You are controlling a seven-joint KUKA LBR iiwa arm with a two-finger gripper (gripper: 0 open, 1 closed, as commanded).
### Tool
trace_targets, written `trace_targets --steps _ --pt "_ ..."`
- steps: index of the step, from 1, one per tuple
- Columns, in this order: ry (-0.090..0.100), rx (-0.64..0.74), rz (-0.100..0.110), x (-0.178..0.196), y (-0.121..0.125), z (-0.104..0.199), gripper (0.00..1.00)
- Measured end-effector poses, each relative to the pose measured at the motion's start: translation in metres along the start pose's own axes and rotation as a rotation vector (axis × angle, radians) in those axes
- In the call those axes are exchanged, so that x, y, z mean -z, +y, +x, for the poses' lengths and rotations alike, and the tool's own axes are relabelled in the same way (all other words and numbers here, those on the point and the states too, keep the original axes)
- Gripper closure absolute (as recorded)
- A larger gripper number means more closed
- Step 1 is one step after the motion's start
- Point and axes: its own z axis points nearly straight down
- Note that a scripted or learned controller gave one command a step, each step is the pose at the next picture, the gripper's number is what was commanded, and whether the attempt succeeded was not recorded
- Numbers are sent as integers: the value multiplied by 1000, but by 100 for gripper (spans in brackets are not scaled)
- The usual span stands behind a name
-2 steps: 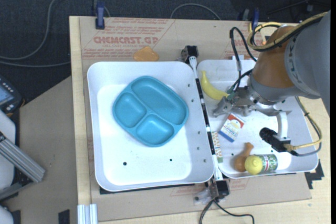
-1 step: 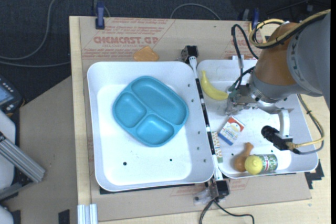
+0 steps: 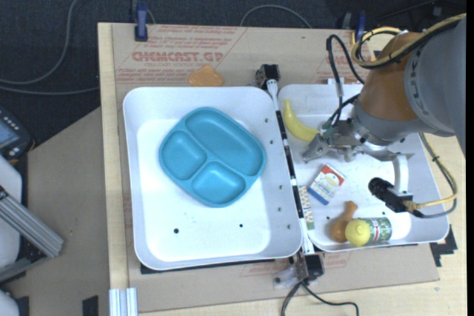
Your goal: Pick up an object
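Observation:
The right bin (image 3: pixel 424 227) holds a yellow banana (image 3: pixel 296 125) at its far left. A small white, blue and red box (image 3: pixel 324 184) lies near the middle. At the front lie a brown toy piece (image 3: pixel 342 220) and a yellow lemon-shaped bottle with a green label (image 3: pixel 370 231). My gripper (image 3: pixel 317 146) hangs low in this bin, pointing left. It sits just right of and below the banana, and above the box. Nothing shows in its grasp.
A blue divided plate (image 3: pixel 212 155) lies in the left bin (image 3: pixel 152 229). An orange piece (image 3: pixel 206 75) rests on the bench behind that bin. The grey arm (image 3: pixel 415 85) covers the right bin's far right part. Black clamps (image 3: pixel 268 75) sit along the divide between the bins.

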Motion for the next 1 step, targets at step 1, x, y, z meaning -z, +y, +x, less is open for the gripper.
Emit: trace_targets --steps 1 --pt "0 0 2 -10 -9 -6 0"
